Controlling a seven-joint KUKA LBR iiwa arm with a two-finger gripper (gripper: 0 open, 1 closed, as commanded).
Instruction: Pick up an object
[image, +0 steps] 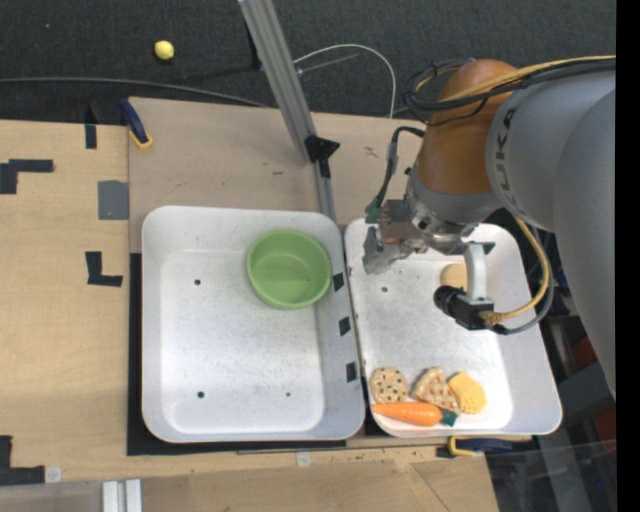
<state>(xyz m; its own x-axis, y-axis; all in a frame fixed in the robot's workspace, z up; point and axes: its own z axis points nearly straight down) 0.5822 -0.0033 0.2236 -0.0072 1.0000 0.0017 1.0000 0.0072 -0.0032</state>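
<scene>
My gripper (378, 256) hangs over the far left corner of the right bin (415, 320), its grey fingers pointing down toward the bin floor; nothing shows between them. A green bowl (289, 267) sits upright in the far right part of the left bin (200, 340). At the right bin's near edge lie a round cookie (388, 384), an orange carrot (407, 412), a cracker-like piece (435, 387) and a yellow piece (467, 392). A tan object (455, 273) peeks out behind the arm's wrist.
A grey metal pole (290, 95) slants across the back of the bench above the bins. A black cable connector (458, 305) hangs from the wrist over the right bin. A small yellow ball (164, 49) lies on the dark floor beyond.
</scene>
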